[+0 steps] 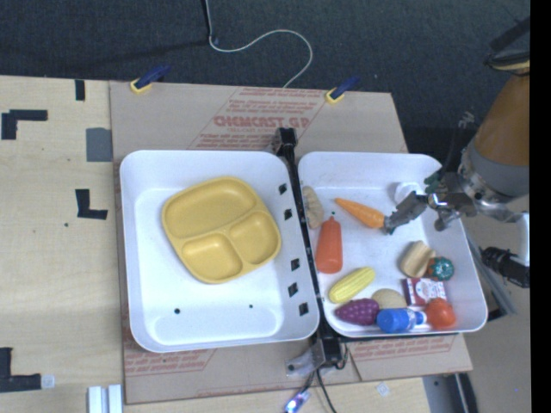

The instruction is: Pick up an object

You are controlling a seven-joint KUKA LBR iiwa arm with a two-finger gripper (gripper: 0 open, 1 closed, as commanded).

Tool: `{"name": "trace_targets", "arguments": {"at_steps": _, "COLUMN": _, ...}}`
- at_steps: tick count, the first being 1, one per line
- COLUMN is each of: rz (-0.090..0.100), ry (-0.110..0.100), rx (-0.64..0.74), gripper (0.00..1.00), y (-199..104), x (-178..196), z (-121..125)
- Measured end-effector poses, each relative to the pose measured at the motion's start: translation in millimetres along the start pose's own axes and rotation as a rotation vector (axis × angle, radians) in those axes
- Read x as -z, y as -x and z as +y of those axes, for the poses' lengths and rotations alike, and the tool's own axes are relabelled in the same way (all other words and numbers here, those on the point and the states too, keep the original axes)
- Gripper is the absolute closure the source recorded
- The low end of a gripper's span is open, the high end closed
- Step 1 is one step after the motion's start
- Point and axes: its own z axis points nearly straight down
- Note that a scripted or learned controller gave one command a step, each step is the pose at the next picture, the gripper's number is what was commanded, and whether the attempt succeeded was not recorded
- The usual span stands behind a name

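We count our candidates in the right bin [379, 163], right of the frame's centre. An orange carrot [360, 212] lies slanted near the top, and a red-orange cylinder [329, 244] stands lengthwise just below it by the left wall. A yellow corn cob [351, 284] lies tilted beneath that, a purple grape cluster [356, 311] below it. To their right we see a tan bread piece [415, 257], a teal ball [442, 269], a red-and-white packet [424, 290], a blue bottle [397, 320] and a red tomato [441, 315], crowded together at the lower right.
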Motion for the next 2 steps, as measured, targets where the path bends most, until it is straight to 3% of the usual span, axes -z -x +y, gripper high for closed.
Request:
{"name": "trace_targets", "arguments": {"at_steps": 1, "rz": 0.000, "ry": -0.001, "rx": 0.001, "gripper": 1.00, "y": -1, "x": 10, "z": 0}}
{"name": "trace_targets", "arguments": {"at_steps": 2, "rz": 0.001, "ry": 0.009, "rx": 0.007, "gripper": 1.00, "y": -62, "x": 96, "z": -18}}
